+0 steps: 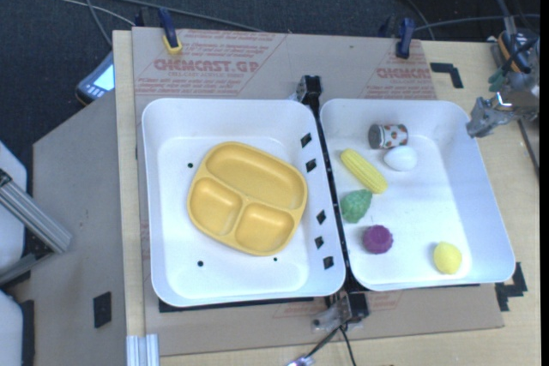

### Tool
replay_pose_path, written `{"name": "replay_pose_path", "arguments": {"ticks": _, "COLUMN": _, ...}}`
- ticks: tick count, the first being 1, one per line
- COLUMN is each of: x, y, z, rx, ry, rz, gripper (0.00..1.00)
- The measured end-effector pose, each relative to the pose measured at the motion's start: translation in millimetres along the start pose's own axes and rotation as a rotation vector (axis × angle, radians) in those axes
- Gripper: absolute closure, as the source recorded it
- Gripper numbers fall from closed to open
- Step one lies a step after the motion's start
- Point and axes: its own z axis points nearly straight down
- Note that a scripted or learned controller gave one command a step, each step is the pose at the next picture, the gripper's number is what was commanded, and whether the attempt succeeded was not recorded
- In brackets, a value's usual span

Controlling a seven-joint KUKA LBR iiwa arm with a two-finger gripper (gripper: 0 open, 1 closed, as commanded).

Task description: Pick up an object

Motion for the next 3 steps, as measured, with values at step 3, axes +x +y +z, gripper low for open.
{"name": "replay_pose_path", "arguments": {"ticks": 3, "x": 162, "y": 21, "z": 29, "rx": 0.011, "ry": 0.006, "rz": -0.005, "gripper": 1.0}}
